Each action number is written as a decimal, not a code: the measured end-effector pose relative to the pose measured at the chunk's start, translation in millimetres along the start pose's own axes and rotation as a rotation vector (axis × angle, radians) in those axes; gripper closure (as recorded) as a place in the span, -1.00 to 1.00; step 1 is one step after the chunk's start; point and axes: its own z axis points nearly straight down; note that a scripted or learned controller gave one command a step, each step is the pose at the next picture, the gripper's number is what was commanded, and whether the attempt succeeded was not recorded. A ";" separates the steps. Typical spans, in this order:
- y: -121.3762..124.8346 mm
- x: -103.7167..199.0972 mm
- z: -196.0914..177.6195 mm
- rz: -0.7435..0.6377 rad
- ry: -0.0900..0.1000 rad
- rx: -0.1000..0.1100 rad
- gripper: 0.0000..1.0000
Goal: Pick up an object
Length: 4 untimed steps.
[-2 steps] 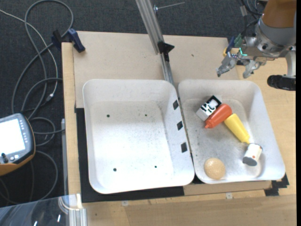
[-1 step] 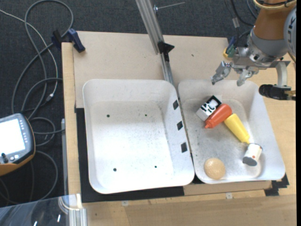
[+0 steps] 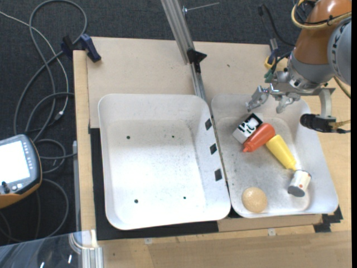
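Note:
The right bin [image 3: 323, 166] holds several objects. A small black-and-white box [image 3: 247, 127] lies at its back, touching an orange-red piece [image 3: 258, 138]. A yellow cone-shaped piece [image 3: 281, 152] runs from there toward a white cylinder with a grey end [image 3: 299, 182]. Near the front rim lies a tan ball [image 3: 254, 199]. My gripper [image 3: 271, 100] hangs over the bin's back edge, just behind the box, with its two fingers spread apart and nothing between them.
The left bin [image 3: 111, 149] sits beside the right one, with black markers along the shared rim. A slanted metal rail [image 3: 178, 27] crosses the bench behind the bins. A blue clamp [image 3: 86, 44], cables and a pendant [image 3: 17, 169] lie to the left.

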 end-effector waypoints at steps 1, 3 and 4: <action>6.0 -2.7 45.3 -0.001 0.000 0.000 -1.00; 15.5 1.2 -33.2 -0.003 -0.003 -0.016 1.00; 16.7 1.4 -71.7 -0.002 -0.003 -0.015 1.00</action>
